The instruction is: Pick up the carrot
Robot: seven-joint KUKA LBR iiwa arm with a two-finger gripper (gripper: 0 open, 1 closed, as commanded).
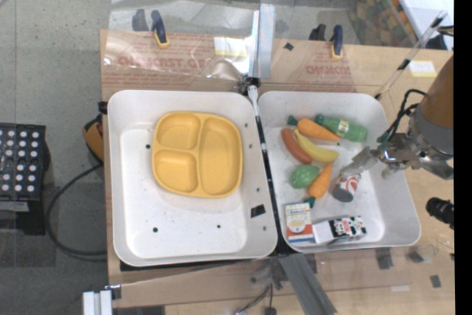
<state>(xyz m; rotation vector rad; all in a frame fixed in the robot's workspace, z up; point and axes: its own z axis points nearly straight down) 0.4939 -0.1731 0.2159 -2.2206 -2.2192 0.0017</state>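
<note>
So far, nothing of the pick appears to have been accomplished. 2 carrots are seen in the right bin: one carrot lies at the back beside a green bottle, just above a banana and a red sausage; the other carrot lies slanted nearer the middle, touching a green vegetable. Both rest on the bin floor, and neither is lifted. The gripper is held low over the right bin, just beside the slanted carrot, close above a small can. Whether the jaws are spread or pressed together cannot be told, as the tip is blurred against the can. No carrot is seen between them. The approach, the closing on a carrot and the lift are judged to remain. A yellow divided plate sits in the left bin, and 2 cartons lie at the right bin's front.
</note>
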